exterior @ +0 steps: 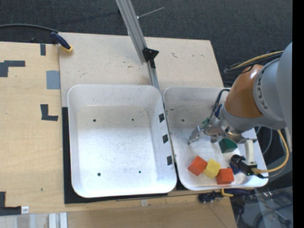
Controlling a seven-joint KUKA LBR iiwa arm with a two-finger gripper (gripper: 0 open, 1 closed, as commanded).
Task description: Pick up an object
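Observation:
My gripper (pixel 194 137) hangs low over the middle of the right bin (pixel 185 99), reaching in from the right. Nothing can be seen held in it. Just below it, near the bin's front wall, lie an orange cube (pixel 197 166), a yellow cube (pixel 212 168) and a second orange cube (pixel 225 175) in a tight row. A green block (pixel 228 145) lies partly under the wrist, to the right of the gripper.
The left bin (pixel 76 127) stands beside the right one, sharing a divider wall (pixel 164 132). A slanted metal bar (pixel 135 27) runs from the top of the view down to the bins' back edge.

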